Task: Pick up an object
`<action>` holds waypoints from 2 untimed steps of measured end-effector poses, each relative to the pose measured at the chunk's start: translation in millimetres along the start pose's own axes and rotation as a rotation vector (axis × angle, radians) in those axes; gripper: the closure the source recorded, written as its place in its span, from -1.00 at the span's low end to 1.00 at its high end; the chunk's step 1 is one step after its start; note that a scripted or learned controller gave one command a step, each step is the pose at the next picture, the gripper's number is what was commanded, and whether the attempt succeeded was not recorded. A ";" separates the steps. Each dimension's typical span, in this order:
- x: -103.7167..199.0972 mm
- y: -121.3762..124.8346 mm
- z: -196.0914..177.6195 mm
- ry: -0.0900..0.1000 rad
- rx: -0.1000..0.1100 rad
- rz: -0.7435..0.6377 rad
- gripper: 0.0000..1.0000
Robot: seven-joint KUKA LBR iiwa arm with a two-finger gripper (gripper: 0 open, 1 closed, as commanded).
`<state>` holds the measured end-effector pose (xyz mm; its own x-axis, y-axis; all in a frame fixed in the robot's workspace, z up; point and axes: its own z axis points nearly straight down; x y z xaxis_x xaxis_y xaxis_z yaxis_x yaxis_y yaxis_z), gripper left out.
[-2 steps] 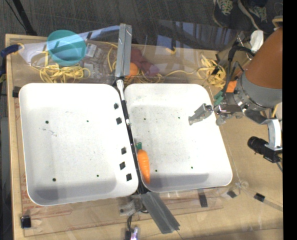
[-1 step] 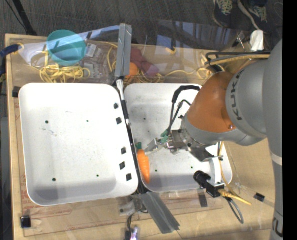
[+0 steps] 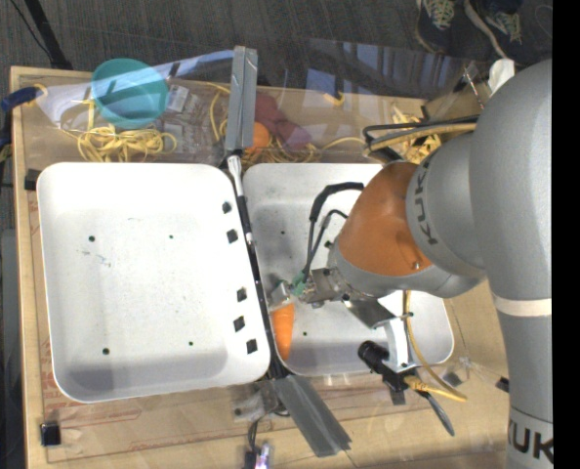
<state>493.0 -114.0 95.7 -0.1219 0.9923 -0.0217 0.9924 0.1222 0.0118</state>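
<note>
Grey arm (image 3: 485, 184) hides gripper (image 3: 305, 289), perhaps touching orange object (image 3: 283, 328); grip unclear.

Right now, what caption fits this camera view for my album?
Grey arm reaches into the right bin, its gripper low beside an orange object.

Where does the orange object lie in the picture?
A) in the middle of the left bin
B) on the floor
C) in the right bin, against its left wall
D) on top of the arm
C: the orange object lies inside the right bin, close against its left wall.
</note>
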 end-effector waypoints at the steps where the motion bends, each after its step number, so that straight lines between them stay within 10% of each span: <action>1: 7.2 0.4 -8.1 0.016 0.010 -0.015 1.00; 2: 24.3 66.0 -96.0 0.023 0.013 -0.072 1.00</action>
